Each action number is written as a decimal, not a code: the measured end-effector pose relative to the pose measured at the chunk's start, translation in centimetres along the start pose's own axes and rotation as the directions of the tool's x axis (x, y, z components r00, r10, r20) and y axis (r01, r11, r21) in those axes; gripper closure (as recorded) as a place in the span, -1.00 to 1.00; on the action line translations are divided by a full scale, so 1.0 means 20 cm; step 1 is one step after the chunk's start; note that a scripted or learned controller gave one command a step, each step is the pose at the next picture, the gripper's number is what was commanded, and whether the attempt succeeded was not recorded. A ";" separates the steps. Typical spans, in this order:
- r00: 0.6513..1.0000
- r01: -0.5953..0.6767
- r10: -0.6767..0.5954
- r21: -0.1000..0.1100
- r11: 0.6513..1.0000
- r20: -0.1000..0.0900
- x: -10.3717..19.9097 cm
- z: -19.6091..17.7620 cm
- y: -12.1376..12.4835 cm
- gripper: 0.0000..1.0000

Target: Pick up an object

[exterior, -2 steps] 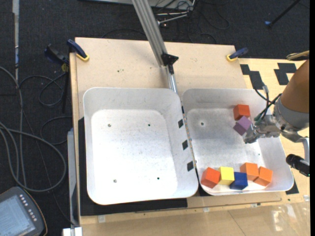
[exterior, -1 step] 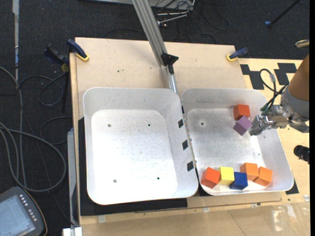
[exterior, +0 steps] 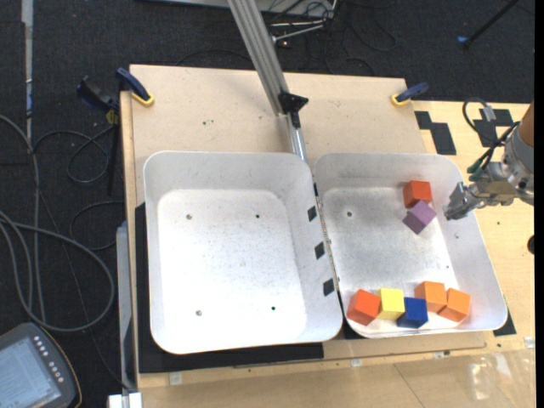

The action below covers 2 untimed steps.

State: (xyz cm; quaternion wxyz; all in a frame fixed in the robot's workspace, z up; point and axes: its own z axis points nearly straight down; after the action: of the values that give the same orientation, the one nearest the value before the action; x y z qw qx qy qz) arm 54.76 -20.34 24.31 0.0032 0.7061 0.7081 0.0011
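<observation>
nothing lifted yet: the gripper (exterior: 456,204), jaws unreadable and seemingly empty, sits at three o'clock of the purple block (exterior: 419,218)

You have two white bins: the left bin (exterior: 170,228) and the right bin (exterior: 476,253). You can count seven blocks: four orange (exterior: 417,192) (exterior: 365,305) (exterior: 432,295) (exterior: 457,303), one purple (exterior: 419,218), one yellow (exterior: 392,302), one blue (exterior: 415,311).
</observation>
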 end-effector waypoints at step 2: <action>1.000 0.005 -0.005 0.008 1.000 -0.005 0.51 0.09 -0.04 1.00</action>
State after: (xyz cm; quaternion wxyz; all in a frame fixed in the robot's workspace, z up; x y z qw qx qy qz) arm 53.96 -10.21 22.50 -0.0014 0.7043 0.7099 0.0002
